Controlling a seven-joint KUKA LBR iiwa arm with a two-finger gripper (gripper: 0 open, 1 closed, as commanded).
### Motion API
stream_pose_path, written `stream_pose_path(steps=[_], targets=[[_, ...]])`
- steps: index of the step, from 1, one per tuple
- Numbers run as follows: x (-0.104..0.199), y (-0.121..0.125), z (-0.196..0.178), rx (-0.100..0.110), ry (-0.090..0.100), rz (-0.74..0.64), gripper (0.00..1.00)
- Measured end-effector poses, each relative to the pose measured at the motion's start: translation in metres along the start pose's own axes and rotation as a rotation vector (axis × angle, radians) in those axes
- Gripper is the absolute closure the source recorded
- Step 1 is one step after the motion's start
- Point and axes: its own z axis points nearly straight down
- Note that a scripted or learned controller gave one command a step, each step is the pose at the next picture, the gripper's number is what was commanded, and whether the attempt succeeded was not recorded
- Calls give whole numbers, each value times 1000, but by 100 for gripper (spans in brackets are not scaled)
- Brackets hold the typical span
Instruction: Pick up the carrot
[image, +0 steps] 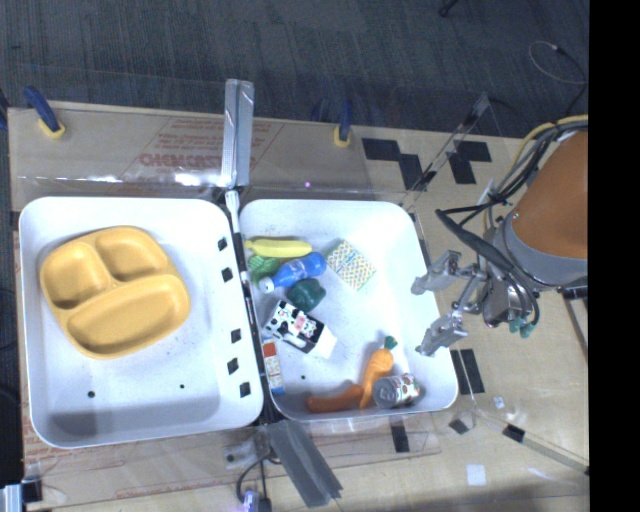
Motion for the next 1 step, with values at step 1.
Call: stream_pose_path(steps=[1], targets=[[0,2,170,-2,3,-104,0]])
